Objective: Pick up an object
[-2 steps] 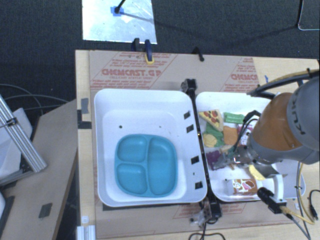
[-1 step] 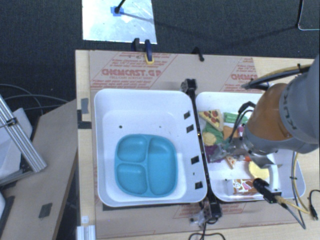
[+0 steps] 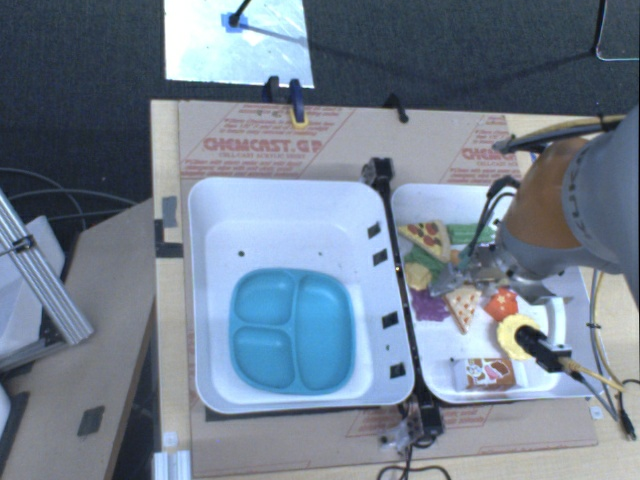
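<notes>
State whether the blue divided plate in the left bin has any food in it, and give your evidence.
Empty. The blue divided plate lies flat in the left bin, and all its compartments show bare blue.

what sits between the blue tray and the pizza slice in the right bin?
In the camera view: bare white floor of the left bin, then the two bins' adjoining rims with a row of black clips, between the blue divided tray and the pizza slice.

The arm (image 3: 575,203) is running off the right edge and covering the right bin's (image 3: 440,196) far corner. It is hiding part of the green toy (image 3: 461,234). The gripper (image 3: 478,265) is too blurred to read. The cable (image 3: 606,383) is leaving the frame.
</notes>
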